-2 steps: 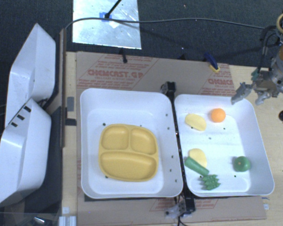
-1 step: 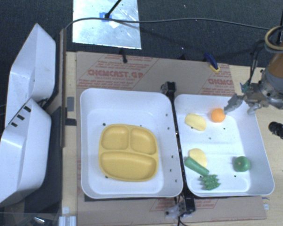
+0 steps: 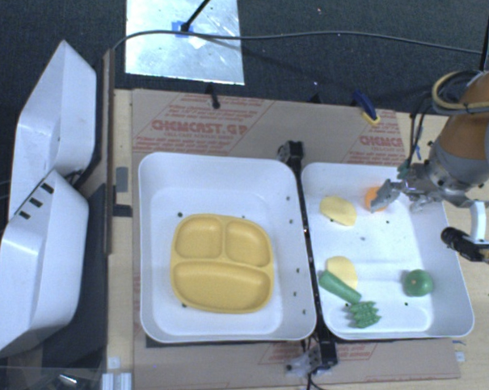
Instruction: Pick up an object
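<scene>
A single fixed camera looks down at a slant from above the near side of the bench, far enough to take in both shallow white plastic bins (image 3: 229,169) side by side, with the dark floor beyond them.

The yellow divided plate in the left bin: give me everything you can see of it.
The yellow divided plate is a rounded rectangle that looks like matte plastic, moulded into three compartments: two smaller ones on the far side and one wide one nearer the camera. It lies flat and upright on the floor of the left bin, roughly central. Nothing rests in it or touches it besides the bin floor.
</scene>
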You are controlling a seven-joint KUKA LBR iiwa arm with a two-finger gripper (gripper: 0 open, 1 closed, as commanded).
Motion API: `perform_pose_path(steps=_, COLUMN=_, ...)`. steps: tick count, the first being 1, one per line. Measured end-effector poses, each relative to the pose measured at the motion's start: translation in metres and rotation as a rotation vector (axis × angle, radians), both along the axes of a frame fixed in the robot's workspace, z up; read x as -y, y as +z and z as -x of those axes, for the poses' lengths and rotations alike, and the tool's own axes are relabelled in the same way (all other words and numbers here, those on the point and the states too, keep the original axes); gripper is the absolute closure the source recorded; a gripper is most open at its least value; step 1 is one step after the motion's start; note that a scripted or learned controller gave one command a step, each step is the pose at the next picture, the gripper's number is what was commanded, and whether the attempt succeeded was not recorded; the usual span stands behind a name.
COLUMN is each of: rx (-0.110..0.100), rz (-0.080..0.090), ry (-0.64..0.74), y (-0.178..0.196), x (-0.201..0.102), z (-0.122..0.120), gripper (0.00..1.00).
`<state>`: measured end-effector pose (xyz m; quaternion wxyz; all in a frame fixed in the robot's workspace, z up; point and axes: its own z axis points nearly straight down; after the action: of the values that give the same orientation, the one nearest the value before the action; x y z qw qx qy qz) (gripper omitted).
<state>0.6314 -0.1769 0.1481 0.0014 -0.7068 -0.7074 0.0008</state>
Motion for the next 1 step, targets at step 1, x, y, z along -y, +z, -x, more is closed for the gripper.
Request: perform_pose_path(steps=1, rx=0.0, rz=0.0, ry=-0.001, y=-0.0612, x=-0.0004, z=0.0058, gripper=0.0)
